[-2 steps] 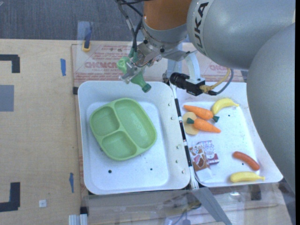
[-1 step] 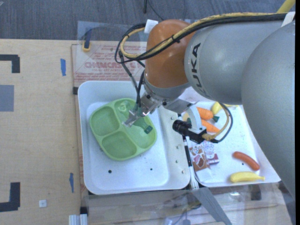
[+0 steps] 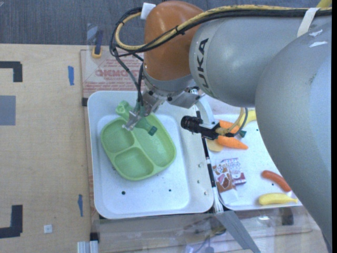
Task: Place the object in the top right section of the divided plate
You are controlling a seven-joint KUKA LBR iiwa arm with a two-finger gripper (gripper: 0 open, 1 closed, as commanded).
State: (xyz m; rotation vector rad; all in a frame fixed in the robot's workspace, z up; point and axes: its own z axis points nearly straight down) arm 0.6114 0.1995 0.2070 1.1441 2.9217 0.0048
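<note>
One green divided plate point(image 3: 138, 151) lies in the left white bin point(image 3: 105, 194). The jaws point(image 3: 132, 121) hover over its upper rim beside a small dark green object point(image 3: 152, 131); their state cannot be told.

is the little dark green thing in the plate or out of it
In the plate. The dark green object lies on the green divided plate, in its upper right section, just beside the claw.

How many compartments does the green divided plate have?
3 visible on the green divided plate: one at the left, one at the bottom, one at the right. The gripper overlaps the top edge, so part may be hidden.
</note>
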